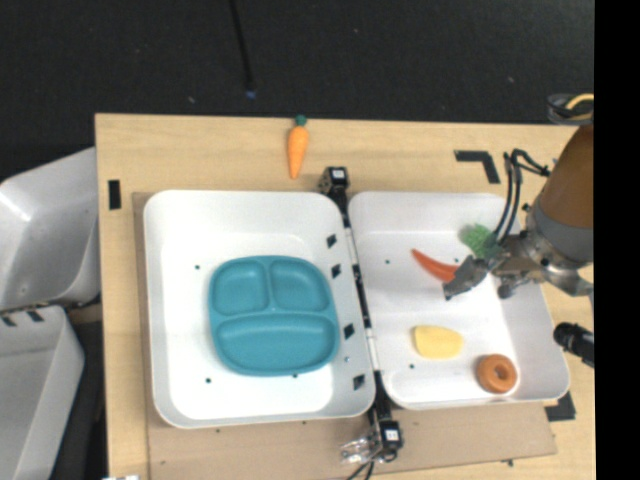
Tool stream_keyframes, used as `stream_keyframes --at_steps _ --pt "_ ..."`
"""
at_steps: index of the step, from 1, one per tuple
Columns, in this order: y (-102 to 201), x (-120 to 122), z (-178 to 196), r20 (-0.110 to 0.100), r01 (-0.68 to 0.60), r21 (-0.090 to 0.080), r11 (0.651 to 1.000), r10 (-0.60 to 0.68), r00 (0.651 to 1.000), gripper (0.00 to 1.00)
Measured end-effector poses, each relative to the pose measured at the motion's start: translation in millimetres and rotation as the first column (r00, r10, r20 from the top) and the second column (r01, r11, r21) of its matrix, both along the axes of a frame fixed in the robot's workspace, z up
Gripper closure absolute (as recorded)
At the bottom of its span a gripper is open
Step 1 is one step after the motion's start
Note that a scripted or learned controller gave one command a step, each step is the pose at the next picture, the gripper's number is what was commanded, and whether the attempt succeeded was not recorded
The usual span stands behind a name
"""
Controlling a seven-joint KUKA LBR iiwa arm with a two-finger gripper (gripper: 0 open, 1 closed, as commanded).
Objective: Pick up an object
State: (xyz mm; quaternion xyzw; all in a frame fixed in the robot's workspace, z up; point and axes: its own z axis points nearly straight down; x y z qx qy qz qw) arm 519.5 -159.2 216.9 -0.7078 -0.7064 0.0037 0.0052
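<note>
Gripper [478,274] is hanging low over the right bin [400,363], toward that bin's upper middle. Dark fingers [462,282] are pointing toward 8 o'clock; whether they are apart or together, cannot tell — too dark and blurred.

Red pepper [433,264] is lying just at 9 o'clock of the fingertips, its right end touching or slipping under them; cannot tell which. Nothing is showing as clamped between the fingers.

Green piece [477,236] is sitting at 12 o'clock of the gripper, just beside it, partly covered by the wrist hardware.

Yellow lump [438,342] is resting on the bin floor at 7 o'clock of the gripper, apart from it. Brown ring, doughnut-like [496,373], is lying at 5 o'clock, near the bin's lower right corner.

Arm [566,203] is coming in from 3 o'clock, orange band above the wrist, black cables looping at 12 o'clock of the wrist.

Left bin [170,268] is holding a blue divided plate [272,314], lying flat near centre.

Toy carrot [297,148] is lying on the wooden bench [120,158] outside both bins, at 12 o'clock of the left bin's upper right corner.
</note>
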Motion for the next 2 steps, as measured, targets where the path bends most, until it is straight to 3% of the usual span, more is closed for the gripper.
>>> stream_keyframes --at_steps 1,2 --pt "0 3 7 0.014 -0.003 -0.003 1.000 0.004 1.000 0.00" --pt "1 4 -36 0.010 -0.002 -0.003 1.000 0.002 1.000 0.00"
